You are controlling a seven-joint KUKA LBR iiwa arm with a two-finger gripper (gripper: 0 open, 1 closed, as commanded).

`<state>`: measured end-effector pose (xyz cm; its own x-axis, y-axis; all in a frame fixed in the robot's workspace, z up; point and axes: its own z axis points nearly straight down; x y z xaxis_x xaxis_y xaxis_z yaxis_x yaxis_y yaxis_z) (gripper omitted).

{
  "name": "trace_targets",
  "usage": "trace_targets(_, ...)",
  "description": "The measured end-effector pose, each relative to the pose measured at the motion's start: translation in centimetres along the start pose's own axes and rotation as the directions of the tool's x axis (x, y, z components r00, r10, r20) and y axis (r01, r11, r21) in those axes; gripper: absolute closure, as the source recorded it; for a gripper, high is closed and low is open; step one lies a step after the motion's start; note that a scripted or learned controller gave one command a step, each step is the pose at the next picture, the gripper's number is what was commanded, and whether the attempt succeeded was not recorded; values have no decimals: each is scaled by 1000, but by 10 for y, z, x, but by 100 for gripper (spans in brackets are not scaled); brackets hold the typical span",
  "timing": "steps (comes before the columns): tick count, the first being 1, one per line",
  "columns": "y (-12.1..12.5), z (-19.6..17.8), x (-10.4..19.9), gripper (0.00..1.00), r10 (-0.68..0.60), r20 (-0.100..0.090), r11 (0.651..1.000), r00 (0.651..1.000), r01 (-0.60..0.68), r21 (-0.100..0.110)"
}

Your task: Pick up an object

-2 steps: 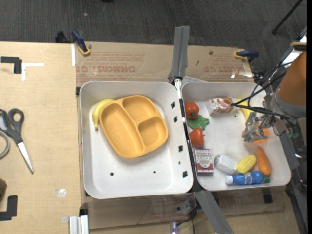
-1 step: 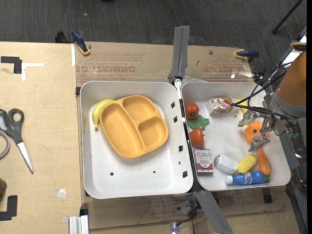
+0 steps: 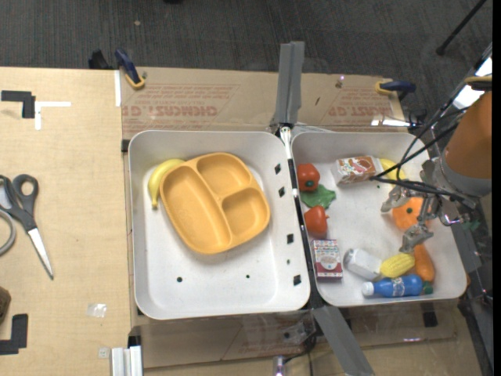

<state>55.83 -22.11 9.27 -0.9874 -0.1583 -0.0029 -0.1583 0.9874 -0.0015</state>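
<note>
My gripper [image 3: 401, 220] hangs over the right part of the right bin [image 3: 354, 304], its two metal fingers [image 3: 389, 202] spread apart and open. An orange round object [image 3: 405, 213] lies between them; I cannot tell whether they touch it. Just below it lie an orange carrot [image 3: 423, 263], a yellow corn cob [image 3: 397, 265], a blue bottle [image 3: 394, 287] and a grey-white cylinder [image 3: 362, 263]. Further left are a red-and-white carton [image 3: 326, 258], two red vegetables [image 3: 308, 177] [image 3: 316, 221] with a green leaf [image 3: 321, 197], and a snack packet [image 3: 356, 169].
The left bin [image 3: 211, 288] holds an orange divided plate [image 3: 215, 202] with a banana [image 3: 160, 180] at its left rim. Scissors [image 3: 27, 218] lie on the wooden bench at far left. Cables [image 3: 423, 143] run from the arm across the right bin's back corner.
</note>
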Motion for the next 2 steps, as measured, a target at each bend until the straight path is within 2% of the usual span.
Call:
trace_targets(1,9,0,61,0,27,0,1000,1000,-27,-1)
trace_targets(2,65,0,-25,0,103,2,995,995,-103,-2)
